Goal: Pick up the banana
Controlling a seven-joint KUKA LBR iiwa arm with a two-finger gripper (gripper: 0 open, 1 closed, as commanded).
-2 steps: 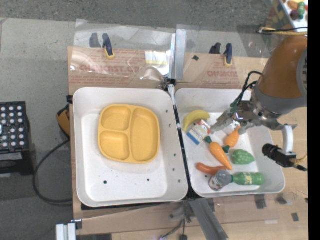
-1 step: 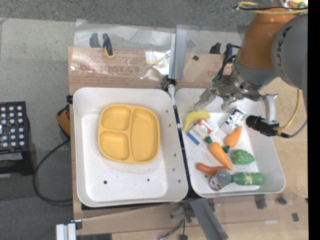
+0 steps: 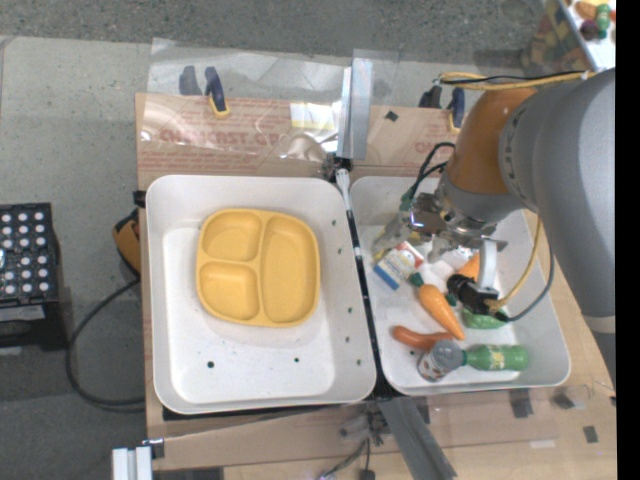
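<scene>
Camera view from above, looking down at a slant on a wooden bench (image 3: 590,388) that stands on a speckled grey floor (image 3: 80,8). The grey robot arm (image 3: 565,168) comes in from the right, very large in the frame, with an orange band (image 3: 480,143) above its wrist. Two shallow white bins sit side by side on the bench, touching along their inner edges.

The left bin (image 3: 165,298) holds a yellow plate (image 3: 258,266) with three compartments, lying flat near the bin's middle. Behind both bins lies brown cardboard (image 3: 240,133) under clear plastic, pinned by a blue clamp (image 3: 213,88). A black block with white dots (image 3: 25,258) sits on the floor to the left, and a black cable (image 3: 90,348) loops beside it.

The right bin (image 3: 545,363) holds a cluster of small toy foods. The gripper (image 3: 452,240) hangs low over the top of this cluster; whether it is released or grasping anything cannot be told.

The banana itself cannot be identified with certainty. The likeliest match is a small yellow-orange piece (image 3: 468,266) just below the gripper, mostly hidden, above an orange carrot (image 3: 440,306). Nearer the front rim lie a green bottle (image 3: 495,357), a reddish chilli shape (image 3: 420,336) and a grey round object (image 3: 442,360).
</scene>
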